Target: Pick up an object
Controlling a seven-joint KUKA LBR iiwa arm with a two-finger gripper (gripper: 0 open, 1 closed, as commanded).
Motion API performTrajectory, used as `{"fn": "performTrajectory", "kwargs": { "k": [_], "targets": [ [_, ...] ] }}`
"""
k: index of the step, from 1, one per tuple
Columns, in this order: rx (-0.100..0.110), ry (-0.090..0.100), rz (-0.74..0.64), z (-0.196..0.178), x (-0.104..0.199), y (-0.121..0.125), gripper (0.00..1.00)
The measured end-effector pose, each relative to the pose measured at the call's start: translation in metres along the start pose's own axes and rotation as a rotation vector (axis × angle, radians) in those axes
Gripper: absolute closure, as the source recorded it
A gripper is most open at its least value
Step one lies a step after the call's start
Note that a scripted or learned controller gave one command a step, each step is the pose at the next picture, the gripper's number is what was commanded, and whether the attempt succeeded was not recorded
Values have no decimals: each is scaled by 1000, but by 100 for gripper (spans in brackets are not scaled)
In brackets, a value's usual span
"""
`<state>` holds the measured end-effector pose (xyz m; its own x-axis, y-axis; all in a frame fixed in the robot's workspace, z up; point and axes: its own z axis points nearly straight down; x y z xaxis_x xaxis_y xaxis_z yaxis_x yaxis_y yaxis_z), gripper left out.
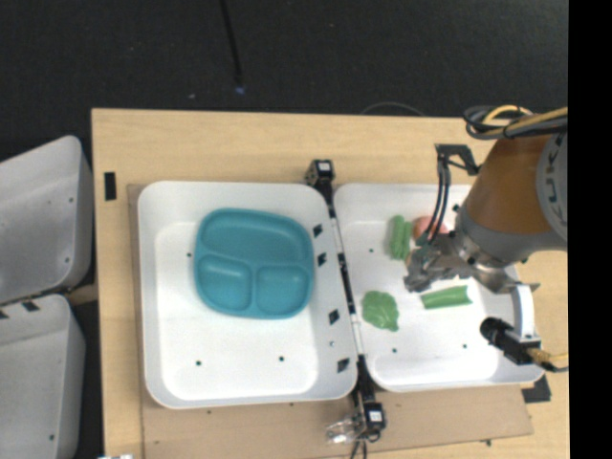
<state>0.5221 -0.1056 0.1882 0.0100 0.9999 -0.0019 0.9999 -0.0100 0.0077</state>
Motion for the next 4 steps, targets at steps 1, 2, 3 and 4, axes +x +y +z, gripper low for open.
{"fn": "performTrajectory", "kwargs": {
  "k": [1,2,3,4],
  "targets": [
    [1,0,-13,-41,-1,2,100],
    [7,2,-12,-34,49,20,100],
    [5,3,-17,-49,97,38,100],
    [5,4,-19,-58,156,54,100]
  ]
}}
